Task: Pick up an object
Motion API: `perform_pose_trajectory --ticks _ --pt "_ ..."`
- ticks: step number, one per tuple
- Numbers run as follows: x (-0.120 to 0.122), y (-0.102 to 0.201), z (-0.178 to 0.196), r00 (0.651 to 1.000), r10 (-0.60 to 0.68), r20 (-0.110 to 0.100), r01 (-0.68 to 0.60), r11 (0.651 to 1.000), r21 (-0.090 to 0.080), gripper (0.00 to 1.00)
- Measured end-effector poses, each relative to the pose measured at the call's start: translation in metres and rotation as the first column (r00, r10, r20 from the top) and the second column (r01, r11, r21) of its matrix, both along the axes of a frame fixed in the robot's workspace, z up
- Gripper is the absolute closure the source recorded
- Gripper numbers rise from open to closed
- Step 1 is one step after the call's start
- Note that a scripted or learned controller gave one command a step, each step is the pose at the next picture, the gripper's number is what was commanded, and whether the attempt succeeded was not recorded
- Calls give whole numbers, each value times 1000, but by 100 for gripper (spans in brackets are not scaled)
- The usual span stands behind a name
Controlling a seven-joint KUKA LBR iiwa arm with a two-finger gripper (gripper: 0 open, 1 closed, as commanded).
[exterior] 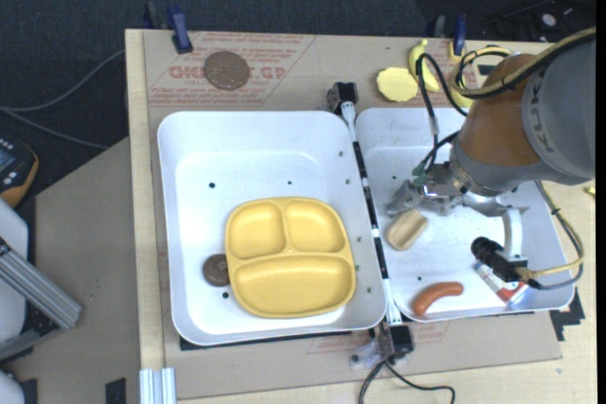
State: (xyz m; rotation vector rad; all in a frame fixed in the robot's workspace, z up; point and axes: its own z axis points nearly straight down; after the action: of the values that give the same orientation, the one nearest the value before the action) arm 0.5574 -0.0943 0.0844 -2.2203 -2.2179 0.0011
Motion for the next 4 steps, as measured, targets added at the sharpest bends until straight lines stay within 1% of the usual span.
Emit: perform_pose_trajectory --ticks 3,4 --pt "-36 0 0 1000 0 -1 0 1000 -1 0" --pt "-35 0 10 1000 0 3 0 1000 -1 100"
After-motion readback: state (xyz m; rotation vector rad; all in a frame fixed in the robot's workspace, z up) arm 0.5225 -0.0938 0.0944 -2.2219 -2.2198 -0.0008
